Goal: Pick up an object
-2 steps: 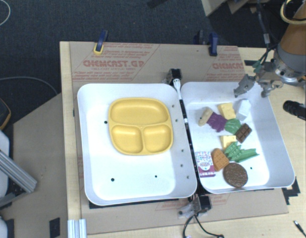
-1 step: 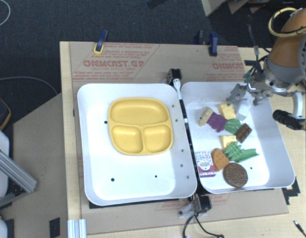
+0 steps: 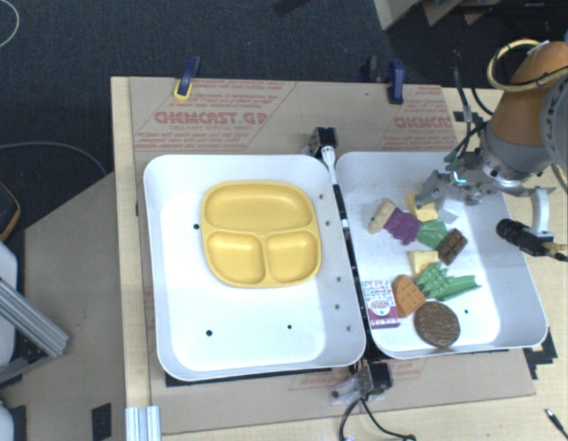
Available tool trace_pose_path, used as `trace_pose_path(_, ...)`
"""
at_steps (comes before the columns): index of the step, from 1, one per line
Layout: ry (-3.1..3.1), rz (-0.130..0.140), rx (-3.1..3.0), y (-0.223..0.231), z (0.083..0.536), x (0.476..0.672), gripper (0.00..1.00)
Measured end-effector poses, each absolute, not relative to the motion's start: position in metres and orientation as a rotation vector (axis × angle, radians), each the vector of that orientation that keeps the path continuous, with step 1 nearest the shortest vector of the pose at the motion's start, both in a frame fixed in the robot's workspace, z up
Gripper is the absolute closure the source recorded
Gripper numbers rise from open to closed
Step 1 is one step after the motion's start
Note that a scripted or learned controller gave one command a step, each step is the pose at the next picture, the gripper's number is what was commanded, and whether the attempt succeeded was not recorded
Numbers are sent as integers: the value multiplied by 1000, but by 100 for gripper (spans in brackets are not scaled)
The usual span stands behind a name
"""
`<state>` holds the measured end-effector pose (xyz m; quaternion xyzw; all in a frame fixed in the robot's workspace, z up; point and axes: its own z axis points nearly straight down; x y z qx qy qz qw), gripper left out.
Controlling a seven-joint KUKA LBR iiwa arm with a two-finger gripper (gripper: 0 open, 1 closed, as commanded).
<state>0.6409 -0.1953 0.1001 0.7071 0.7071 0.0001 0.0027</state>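
Objects for picking are all clustered in the right bin; none is seen between the gripper fingers.

Left to right:

- Left bin: a yellow three-compartment tray is laid flat in the upper middle, one long compartment at the far side, two smaller ones nearer the camera.
- Between the bins, a black clip is seen at the far edge and another clamp with wires at the near edge.
- Right bin, near its left wall: a white and pink packet lies flat.
- Further up, a beige wedge is touching a purple piece.
- An orange waffle-like piece sits beside the packet, with a round brown cookie just below it.
- A yellow block is partly covered by a green leafy item.
- A green piece and a dark brown bar are touching, just right of the purple piece.
- A small yellow item lies directly under the gripper.
- Gripper: positioned low over the far side of the pile, above the yellow item. Finger spread cannot be told from this angle.
- Arm: entered from the right, orange band visible above the wrist.
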Motion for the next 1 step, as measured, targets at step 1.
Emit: trace_pose_path(1, 2213, 5, 2211, -198, 95, 646, 0)
